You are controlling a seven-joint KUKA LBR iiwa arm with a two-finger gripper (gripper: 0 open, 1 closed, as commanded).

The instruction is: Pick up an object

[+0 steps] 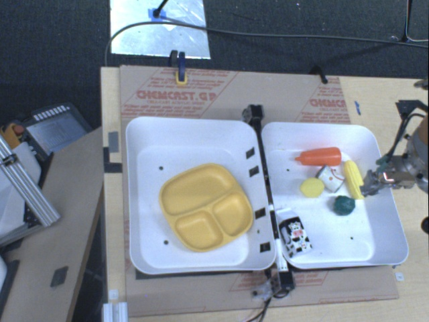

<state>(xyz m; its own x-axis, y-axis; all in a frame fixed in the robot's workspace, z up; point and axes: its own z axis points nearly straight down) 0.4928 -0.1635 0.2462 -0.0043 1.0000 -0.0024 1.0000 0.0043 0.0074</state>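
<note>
Risk, as judged from this view: the objects in the right bin [385, 243] lie crowded together near its right wall, so a descent aimed at one is likely to nudge a neighbour or close on two at once. The corn cob [353, 178] lies just beside a small white object [330, 177], with the yellow disc [312, 188] and the dark green lump [344, 205] close by; any of these could roll or slide out from a grip. The claw [373, 183] is at the right wall of that bin, near the lower end of the corn cob. Whether it is apart or together cannot be told; the detail is too blurred.

No single target is fixed by the task. The corn cob, nearest the claw, is yellow, elongated and ridged, lying roughly parallel to the right wall. The orange carrot [320, 156] lies toward the far edge. A black-and-white toy [294, 235] lies apart, by the divider near the front edge.

The left bin [144, 139] carries a yellow compartment tray [204, 206].
</note>
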